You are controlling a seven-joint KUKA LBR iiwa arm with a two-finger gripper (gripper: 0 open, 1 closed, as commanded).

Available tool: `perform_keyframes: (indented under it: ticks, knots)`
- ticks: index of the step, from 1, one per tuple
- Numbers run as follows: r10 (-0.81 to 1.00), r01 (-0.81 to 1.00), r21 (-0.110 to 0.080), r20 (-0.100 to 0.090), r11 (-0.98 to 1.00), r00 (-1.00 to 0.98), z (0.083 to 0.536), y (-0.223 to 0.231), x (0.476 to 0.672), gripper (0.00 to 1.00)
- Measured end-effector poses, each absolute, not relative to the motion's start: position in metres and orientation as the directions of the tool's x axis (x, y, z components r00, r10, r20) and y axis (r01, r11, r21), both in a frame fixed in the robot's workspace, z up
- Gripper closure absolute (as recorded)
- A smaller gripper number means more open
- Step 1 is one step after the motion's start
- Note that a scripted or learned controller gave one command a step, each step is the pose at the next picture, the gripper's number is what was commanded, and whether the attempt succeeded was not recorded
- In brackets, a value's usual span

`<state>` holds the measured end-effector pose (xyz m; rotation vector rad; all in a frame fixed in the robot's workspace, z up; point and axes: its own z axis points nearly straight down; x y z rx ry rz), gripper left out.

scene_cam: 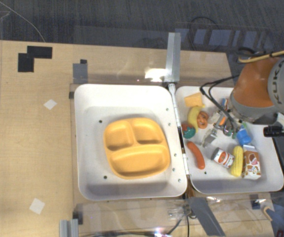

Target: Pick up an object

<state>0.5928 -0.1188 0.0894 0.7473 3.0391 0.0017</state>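
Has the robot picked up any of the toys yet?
Not yet, as far as I can see. Nothing looks lifted: the hot dog, corn and banana lie in the right bin. In hand: the gripper is low over that bin, among the toys. Left: grab one and raise it. The yellow tray sits in the left bin.

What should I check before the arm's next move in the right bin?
1. Gripper over the right bin: ok, low among the toys.
2. Object between the fingers: cannot tell, cables and clutter blur the tips.
3. Nearest candidates: ok, hot dog and small can lie just below the tips, apart from each other.
4. Crowding: not ok, corn cob and carton lie touching.
5. Yellow tray in the left bin: ok, well away from the arm.
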Motion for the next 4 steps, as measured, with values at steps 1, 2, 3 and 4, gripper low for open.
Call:
perform_keyframes:
  ticks: [1,2,3,4]
  knots:
    - [0.638,0.638,0.001,-0.010,0.770,-0.770,0.089,-0.094,0.631,0.00]
    - [0.631,0.631,0.009,-0.021,0.776,-0.775,0.103,-0.092,0.636,1.00]
    - [0.990,0.990,0.006,-0.001,0.142,-0.142,0.186,-0.010,0.617,1.00]
    - [0.990,0.990,0.004,-0.001,0.140,-0.140,0.185,-0.011,0.617,0.00]
